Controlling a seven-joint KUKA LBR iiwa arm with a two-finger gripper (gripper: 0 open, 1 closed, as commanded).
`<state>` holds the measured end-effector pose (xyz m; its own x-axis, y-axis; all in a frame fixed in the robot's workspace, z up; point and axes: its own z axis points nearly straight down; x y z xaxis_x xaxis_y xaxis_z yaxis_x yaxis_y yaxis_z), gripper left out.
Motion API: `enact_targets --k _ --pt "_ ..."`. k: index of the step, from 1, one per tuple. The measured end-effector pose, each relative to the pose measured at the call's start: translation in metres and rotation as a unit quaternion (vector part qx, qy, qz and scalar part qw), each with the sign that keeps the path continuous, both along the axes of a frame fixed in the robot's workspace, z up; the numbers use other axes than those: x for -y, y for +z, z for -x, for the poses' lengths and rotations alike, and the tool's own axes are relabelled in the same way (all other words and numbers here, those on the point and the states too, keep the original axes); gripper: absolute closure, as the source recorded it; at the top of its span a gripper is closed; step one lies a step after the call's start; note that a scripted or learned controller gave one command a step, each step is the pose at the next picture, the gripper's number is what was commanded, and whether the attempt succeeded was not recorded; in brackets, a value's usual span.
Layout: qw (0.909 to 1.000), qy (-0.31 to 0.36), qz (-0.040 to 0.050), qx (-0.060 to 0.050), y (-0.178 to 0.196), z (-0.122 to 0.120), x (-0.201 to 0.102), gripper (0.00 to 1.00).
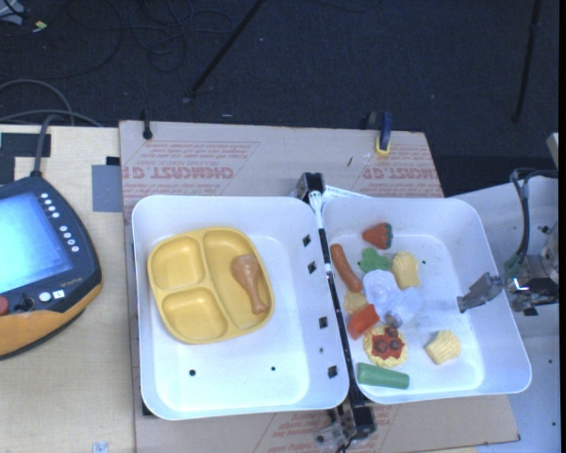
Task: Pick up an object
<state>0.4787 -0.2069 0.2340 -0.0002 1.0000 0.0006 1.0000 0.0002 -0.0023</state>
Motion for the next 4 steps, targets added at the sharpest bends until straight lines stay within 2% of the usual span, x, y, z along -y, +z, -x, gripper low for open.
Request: enact_targets --k 1,2,3,4 --pt "1.0000 0.001 0.0005 0.003 -0.133 0.001 -0.033 0.00" --pt "1.0000 -0.003 0.0010 0.003 -0.124 0.001 -0.030 1.00" --pt "1.0000 0.000 0.0017 0.008 -0.137 -0.117 -0.097 1.00" --pt "1.0000 0.003 -0.0008 0.005 -0.042 -0.151 -0.163 1.00"
